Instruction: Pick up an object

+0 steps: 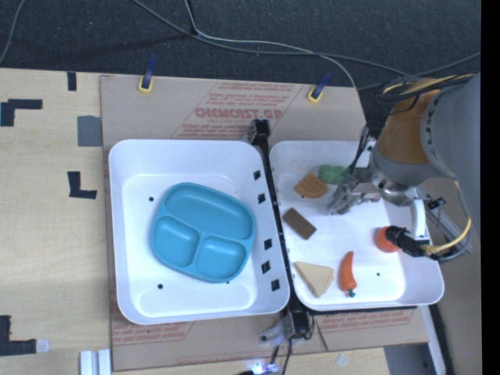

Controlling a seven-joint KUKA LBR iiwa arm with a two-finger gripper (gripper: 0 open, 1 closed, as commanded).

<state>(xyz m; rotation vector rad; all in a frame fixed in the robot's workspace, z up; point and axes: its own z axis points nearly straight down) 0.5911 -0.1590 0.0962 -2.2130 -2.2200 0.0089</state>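
Claw [341, 202] sits low over the right bin [414, 287], in its upper middle part, my grey arm and orange band [402, 135] reaching in from the right. I cannot tell whether I am released or clenched; the tip is a small metallic blur from this angle, and I see nothing clearly caught in it.

Contents of right bin, as seen:
- green object [331, 174], just above and left of my claw, near it; touching or not, cannot tell.
- tan toast-like piece [311, 186], just left of the green object, against it or nearly so.
- dark brown flat block [299, 223], lower left of my claw, apart from it, near the divider.
- pale wedge [315, 277], near the bin's lower left corner.
- orange carrot-like piece [348, 272], just right of the wedge, lying roughly upright in the view.
- red-orange round object [383, 239], to the right, partly hidden by black hardware on my arm.

Left bin [125, 233]: one blue three-compartment plate [203, 231], lying flat near the middle.
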